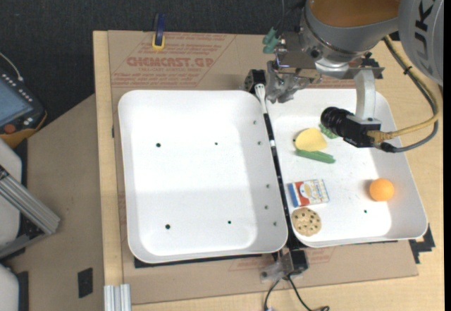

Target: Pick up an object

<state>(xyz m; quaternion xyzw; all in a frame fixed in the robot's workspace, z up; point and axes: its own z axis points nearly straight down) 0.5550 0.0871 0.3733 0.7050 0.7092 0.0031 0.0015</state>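
The right bin [352, 232] holds several small items: a yellow wedge [310, 139], a green pod [315, 156] just below it, a small red, white and blue carton [308, 192], a round cookie [306, 221] and an orange ball [381, 190]. My gripper [281, 89] hangs over the far left corner of this bin, close to the wall between the two bins. It is above and left of the yellow wedge, well apart from it, with none of the items at its tip.
The left bin [134, 161] lies beside the right one, sharing a middle wall [271, 154]. A black cylinder [344, 125] on the arm with a cable hangs over the right bin's far side. A blue and yellow clip [159, 34] sits on the cardboard at the back.
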